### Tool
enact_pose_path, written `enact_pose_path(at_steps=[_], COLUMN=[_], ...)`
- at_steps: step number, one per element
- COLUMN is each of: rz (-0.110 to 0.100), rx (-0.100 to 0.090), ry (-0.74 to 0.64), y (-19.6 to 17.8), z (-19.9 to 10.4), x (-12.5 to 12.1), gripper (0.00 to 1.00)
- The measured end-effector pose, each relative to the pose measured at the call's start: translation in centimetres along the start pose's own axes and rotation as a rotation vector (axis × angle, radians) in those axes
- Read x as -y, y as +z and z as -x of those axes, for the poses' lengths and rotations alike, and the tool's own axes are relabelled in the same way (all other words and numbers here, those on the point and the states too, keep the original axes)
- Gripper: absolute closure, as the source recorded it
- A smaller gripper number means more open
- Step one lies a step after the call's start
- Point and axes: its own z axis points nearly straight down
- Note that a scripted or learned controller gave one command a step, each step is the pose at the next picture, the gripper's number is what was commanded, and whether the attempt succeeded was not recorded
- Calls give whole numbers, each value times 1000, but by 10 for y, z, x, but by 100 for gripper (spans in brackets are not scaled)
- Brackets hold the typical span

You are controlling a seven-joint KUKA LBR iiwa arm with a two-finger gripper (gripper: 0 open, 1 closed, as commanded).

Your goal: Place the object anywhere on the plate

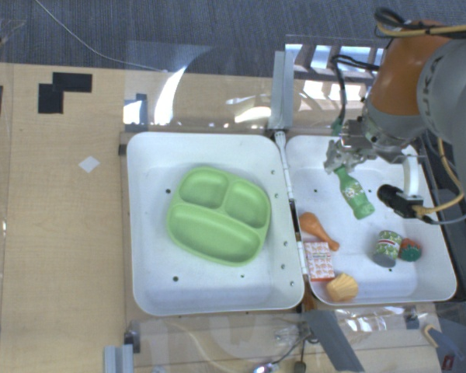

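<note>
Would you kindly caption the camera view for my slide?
Claw at a green bottle in the right bin; green plate in the left bin.

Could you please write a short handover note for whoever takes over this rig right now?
Gripper: over the far part of the right bin, with the top of the green bottle between its fingers; the bottle hangs tilted below it.
Green plate: in the left bin, three compartments, nothing on it.
Also in the right bin: drumstick toy, red-and-white packet, yellow pastry toy, small can.
Done: bottle gripped, as far as the view shows.
Left: carry it over the divider and set it on the plate.
</note>
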Motion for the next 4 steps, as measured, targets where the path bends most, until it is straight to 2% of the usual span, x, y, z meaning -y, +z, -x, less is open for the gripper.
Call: enact_pose_path(at_steps=[1,2,3,4], rz=[0,-1,-1,0], rx=[-2,-2,-2,-2], ry=[3,5,4,4], y=[0,0,12,12], z=[-58,-131,-223,-223], x=[12,40,27,27], gripper=[100,100,100,0])
